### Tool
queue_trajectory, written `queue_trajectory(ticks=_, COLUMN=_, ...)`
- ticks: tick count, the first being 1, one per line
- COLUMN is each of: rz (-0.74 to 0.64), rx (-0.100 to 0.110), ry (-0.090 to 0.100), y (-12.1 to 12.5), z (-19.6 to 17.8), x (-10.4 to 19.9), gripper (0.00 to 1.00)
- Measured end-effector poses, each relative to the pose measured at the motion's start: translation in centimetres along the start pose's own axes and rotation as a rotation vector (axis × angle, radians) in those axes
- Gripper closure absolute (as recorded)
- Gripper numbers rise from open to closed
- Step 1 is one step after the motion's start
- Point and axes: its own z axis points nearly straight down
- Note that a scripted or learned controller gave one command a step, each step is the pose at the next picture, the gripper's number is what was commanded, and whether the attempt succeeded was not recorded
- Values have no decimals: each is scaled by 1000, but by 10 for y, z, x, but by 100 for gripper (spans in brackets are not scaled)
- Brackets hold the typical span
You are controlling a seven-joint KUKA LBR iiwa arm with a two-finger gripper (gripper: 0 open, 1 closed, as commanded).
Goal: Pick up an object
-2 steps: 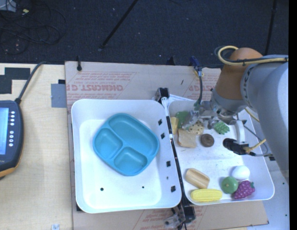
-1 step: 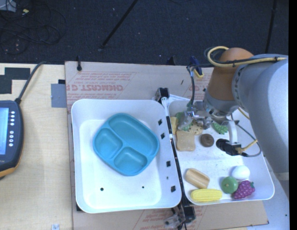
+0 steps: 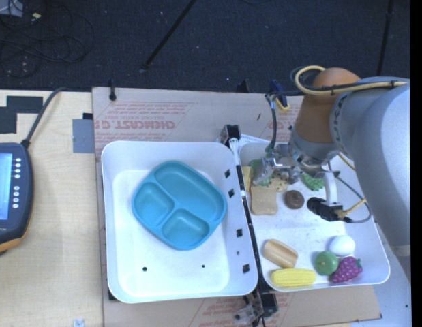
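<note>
My gripper is low in the upper left part of the right bin, just above a tan slice of toast. A small green leafy piece lies right beside it on the left. A brown round piece rests a little to the right of the toast. Another green leafy piece lies under the wrist on the right. Along the bin's front lie a bread roll, a yellow corn cob, a green apple, a white egg and purple grapes.
The left bin holds a blue divided plate near its middle. A raised divider separates the two bins. The grey arm covers the right bin's back right corner. A handheld pendant lies on the bench at far left.
</note>
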Motion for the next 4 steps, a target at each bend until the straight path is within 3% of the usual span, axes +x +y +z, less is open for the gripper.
queue_trajectory(ticks=1, rz=0, rx=0, ry=0, y=0, z=0, x=0, gripper=0)
queue_trajectory(ticks=2, rz=-6, rx=1, ry=21, y=1, z=2, x=-15, gripper=0)
queue_trajectory(ticks=3, rz=-1, rx=0, ry=-1, y=0, z=-1, x=0, gripper=0)
queue_trajectory(ticks=4, rz=0, rx=1, ry=3, y=0, z=0, x=-1, gripper=0)
